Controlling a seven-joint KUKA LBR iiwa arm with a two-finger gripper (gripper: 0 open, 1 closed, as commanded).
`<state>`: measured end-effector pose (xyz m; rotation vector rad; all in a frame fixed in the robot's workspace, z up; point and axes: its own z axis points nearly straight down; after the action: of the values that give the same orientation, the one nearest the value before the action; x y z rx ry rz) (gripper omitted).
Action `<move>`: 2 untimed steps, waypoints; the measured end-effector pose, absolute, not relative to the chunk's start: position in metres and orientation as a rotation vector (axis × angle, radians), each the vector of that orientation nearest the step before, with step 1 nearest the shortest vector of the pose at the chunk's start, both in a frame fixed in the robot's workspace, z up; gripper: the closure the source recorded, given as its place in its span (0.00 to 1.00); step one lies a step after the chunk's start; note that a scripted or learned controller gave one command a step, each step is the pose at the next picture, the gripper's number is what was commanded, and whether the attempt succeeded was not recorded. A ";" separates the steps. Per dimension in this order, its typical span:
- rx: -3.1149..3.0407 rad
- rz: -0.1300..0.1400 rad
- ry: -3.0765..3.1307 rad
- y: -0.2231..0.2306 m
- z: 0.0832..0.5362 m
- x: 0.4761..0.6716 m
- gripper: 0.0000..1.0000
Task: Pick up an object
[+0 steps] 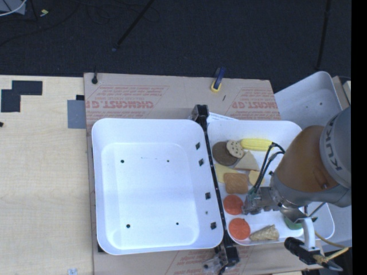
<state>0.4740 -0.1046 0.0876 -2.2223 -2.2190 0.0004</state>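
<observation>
The right white bin holds several toy foods: a yellow corn cob, a dark brown disc with a small holed cookie on it, a tan wedge, a brown toast slice, a red disc, an orange-red disc and a beige cone. My gripper hangs low over the bin, just right of the red disc and below the toast. The grey arm with its orange band covers the bin's right half.
The left white bin lies beside the right one, with black clips along their shared wall. Both bins rest on cardboard. A blue and yellow clamp sits at the cardboard's far edge. A green item peeks out under the arm.
</observation>
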 end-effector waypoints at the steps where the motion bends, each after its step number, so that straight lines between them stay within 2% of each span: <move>1: -2.216 -0.001 -2.219 -0.117 0.088 0.483 1.00; 2: -2.220 0.001 -2.219 -0.130 0.088 0.518 1.00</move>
<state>0.5179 -0.1302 0.0878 -2.2201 -2.2186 0.0011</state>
